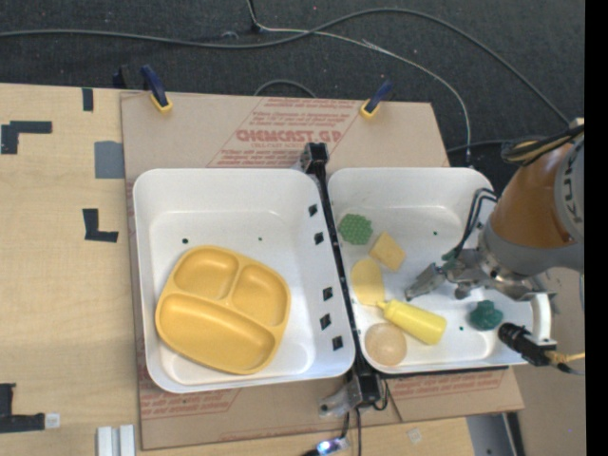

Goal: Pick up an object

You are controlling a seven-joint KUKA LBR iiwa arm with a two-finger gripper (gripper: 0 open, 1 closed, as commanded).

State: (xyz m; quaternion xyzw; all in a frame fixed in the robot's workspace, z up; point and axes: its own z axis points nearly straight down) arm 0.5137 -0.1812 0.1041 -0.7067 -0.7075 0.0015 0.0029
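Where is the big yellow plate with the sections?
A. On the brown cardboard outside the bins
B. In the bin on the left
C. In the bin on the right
B: the yellow divided plate lies by itself in the left bin.

A robotics lab bench: 2 white bins (142, 255) sit on a cardboard sheet (285, 136) held by 2 blue clamps (155, 88), black cables (380, 17) trail over dark carpet, and a KUKA arm (537, 217) reaches in.
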